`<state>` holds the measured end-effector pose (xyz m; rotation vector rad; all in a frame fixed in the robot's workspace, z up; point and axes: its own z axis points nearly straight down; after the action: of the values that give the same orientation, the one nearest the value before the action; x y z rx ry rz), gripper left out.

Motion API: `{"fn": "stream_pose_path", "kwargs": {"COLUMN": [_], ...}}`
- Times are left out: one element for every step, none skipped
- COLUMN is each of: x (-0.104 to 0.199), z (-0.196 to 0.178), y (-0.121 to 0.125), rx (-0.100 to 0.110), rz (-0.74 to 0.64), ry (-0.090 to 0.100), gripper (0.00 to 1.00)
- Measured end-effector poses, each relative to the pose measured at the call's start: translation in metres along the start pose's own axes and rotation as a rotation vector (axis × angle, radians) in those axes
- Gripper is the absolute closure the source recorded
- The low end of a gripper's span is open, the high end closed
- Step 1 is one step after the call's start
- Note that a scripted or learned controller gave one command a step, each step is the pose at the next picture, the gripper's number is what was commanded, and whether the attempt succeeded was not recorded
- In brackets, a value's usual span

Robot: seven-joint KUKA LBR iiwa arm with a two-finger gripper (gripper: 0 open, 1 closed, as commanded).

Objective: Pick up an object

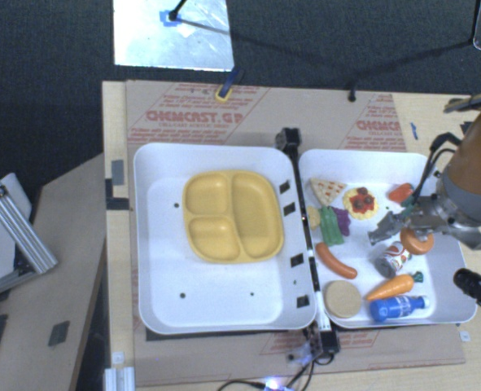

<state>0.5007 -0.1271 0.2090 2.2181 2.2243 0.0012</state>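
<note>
The right bin [443, 255] holds several toy foods. Among them are a pizza slice [328, 191], a round yellow piece with red topping [360, 203], a green vegetable [331, 226] beside purple grapes [342, 221], a sausage [336, 261], a tan round cookie [343, 299], a carrot [391, 286], a blue bottle [398, 307], a small can [393, 258], an orange ring [419, 242] and a red-orange piece [400, 191]. My gripper [391, 228] hangs low over the middle right of this bin, just above the can and the orange ring. Nothing shows in its grasp.
The left bin [159, 300] holds a yellow divided plate [232, 216]. Black clips line the ridge between the bins [301, 243]. The grey arm with its orange band [476, 169] covers the right bin's far right corner.
</note>
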Motion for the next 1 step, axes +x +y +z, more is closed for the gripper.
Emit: {"fn": "stream_pose_path", "kwargs": {"x": [0.0101], "z": [0.0534], "y": [0.0042], "rx": [0.004], "rz": [0.001], "ry": [0.002], "gripper": [0.00]}}
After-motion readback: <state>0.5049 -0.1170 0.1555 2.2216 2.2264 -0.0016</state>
